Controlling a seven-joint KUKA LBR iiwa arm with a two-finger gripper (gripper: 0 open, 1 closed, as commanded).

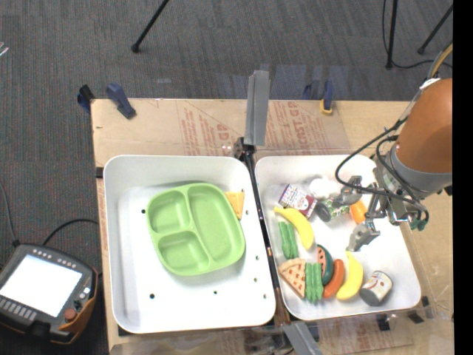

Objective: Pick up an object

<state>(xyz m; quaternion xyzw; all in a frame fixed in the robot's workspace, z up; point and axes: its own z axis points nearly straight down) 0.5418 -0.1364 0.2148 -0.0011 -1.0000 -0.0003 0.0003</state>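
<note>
My gripper [355, 217] hangs over the right bin [403, 261], near its right side, reaching in from the right. Its two fingers stand apart, open, one by a dark little can [332, 210] and the other lower [363, 237]. A small orange piece [358, 211] lies in the gap between them, and neither finger visibly touches it. Left of the gripper lie a yellow banana [298, 226] and a purple juice carton [295, 197].
The right bin also holds green beans [287, 239], a pizza slice [294, 276], a watermelon wedge [323, 257], a red sausage [337, 274], a second banana [354, 276] and a small tin [375, 288]. In the left bin [126, 287] sit a green divided plate [196, 228] and a cheese wedge [236, 200].
</note>
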